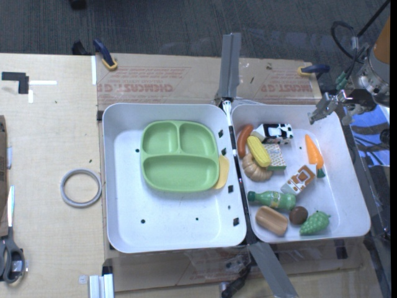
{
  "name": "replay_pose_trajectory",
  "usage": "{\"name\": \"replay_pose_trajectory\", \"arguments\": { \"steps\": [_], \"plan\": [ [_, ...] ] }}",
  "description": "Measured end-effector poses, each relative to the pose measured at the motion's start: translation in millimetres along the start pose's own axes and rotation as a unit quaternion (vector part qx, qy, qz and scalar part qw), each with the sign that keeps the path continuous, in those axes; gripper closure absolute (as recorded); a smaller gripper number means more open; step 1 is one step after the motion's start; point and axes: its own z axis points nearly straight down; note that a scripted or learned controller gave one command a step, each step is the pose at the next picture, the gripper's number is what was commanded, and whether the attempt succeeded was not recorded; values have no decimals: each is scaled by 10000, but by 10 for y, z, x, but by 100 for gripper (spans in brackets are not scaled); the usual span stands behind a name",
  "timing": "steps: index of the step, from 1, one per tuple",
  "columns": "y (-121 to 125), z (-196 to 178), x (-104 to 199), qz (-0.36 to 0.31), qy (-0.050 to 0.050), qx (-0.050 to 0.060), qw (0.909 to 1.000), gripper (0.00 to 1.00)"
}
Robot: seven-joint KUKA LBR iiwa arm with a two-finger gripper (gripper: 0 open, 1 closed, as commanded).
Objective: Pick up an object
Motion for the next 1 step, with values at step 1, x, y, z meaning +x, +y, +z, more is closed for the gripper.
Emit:
{"name": "replay_pose_trajectory", "arguments": {
  "steps": [1],
  "plan": [
    [-85,1199,-351,85,2,-4,10000,0]
  ]
}}
